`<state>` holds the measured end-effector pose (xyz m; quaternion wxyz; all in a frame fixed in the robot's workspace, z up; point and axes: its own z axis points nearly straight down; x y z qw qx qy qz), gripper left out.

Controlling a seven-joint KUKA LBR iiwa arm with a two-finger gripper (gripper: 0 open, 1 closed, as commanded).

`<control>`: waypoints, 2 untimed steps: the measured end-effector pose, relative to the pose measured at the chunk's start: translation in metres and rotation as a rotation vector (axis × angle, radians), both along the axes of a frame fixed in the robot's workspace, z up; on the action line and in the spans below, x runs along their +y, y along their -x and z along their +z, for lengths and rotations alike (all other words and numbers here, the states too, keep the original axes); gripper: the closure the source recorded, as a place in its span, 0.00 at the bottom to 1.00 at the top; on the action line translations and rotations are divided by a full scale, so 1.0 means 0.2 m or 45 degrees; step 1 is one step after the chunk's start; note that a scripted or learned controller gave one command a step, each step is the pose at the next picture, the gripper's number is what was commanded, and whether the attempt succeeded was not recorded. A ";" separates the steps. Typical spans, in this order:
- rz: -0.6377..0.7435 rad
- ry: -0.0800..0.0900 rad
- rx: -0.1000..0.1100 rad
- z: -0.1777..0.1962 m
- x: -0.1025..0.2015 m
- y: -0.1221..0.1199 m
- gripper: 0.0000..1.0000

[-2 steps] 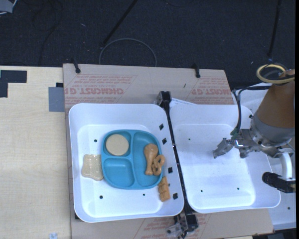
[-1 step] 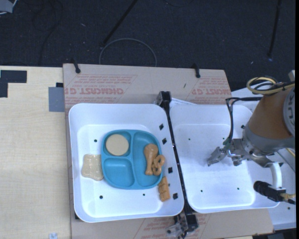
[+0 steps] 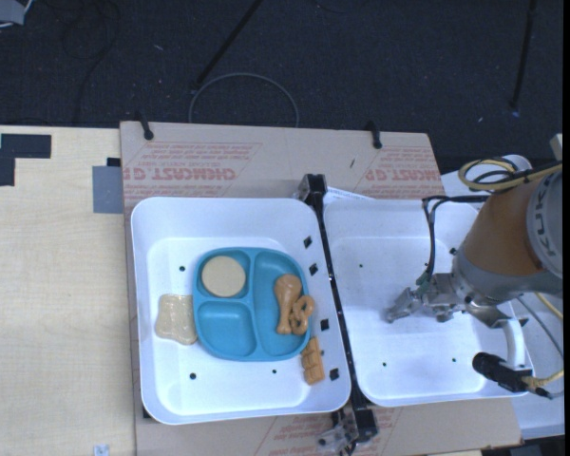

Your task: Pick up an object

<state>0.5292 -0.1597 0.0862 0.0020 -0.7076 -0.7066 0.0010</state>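
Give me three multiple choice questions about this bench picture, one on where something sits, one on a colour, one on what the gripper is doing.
1. Where is the divided plate?
A. in the left bin
B. in the right bin
C. on the cardboard behind the bins

2. What colour is that plate?
A. red
B. blue
C. green

3. Where is the gripper?
A. over the plate
B. outside both bins
C. low over the right bin, with nothing seen in it

Answers:
1 A, the plate lies inside the left bin, with a pale piece beside it.
2 B, its rim and compartments are blue.
3 C, it sits above the white floor of the right bin, away from the plate.
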 end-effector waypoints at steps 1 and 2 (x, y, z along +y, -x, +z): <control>-0.005 0.000 -0.002 0.06 0.00 0.00 1.00; 0.003 0.001 -0.004 0.27 0.01 -0.01 1.00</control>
